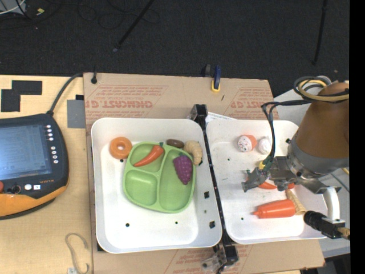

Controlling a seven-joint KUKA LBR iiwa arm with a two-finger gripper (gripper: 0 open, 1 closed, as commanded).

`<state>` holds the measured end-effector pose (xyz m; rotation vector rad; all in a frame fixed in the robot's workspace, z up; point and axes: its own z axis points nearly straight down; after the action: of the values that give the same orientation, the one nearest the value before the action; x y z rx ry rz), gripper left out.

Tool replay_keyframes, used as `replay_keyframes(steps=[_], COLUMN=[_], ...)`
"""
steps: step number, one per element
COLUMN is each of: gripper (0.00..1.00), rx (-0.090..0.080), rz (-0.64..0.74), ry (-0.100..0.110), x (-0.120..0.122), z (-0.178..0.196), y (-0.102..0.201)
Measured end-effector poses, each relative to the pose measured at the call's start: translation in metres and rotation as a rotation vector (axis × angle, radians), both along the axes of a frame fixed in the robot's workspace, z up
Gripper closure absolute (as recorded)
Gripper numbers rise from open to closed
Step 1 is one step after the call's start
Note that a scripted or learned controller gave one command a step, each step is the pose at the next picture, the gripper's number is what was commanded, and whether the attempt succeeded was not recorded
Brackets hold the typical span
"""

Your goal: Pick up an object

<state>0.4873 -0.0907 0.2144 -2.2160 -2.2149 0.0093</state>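
Carrot (276, 209), orange and lying on its side, sits in the right bin (234, 221) near that bin's front edge, just below the hand (255, 181). That hand is low inside the right bin, its dark fingers pointing toward the divider between the bins, and I cannot tell whether they are wide or narrow; a small orange-red piece shows just beside them, but nothing is clearly between them. Toward the back of the right bin lie a pinkish-white ball (246, 143) and a white one (264, 146) just beside it. Left of the right bin, the left bin (108, 221) holds a green divided plate (149, 188) with a small carrot (149, 154) and purple grapes (183, 169) on it; an orange doughnut (120, 147) lies just beside the plate's far left corner
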Motion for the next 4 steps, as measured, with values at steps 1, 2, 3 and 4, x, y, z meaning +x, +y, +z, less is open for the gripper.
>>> replay_keyframes(steps=[1,2,3,4], gripper=[0.00,0.00,0.00,1.00], rx=[0.001,0.001,-0.005,-0.001], rz=[0.001,0.001,-0.003,-0.011], ry=[-0.001,0.000,-0.008,-0.006], x=[0.005,0.002,0.002,0.002], z=[-0.048,-0.113,-0.127,-0.117], y=[0.008,0.011,0.011,0.010])
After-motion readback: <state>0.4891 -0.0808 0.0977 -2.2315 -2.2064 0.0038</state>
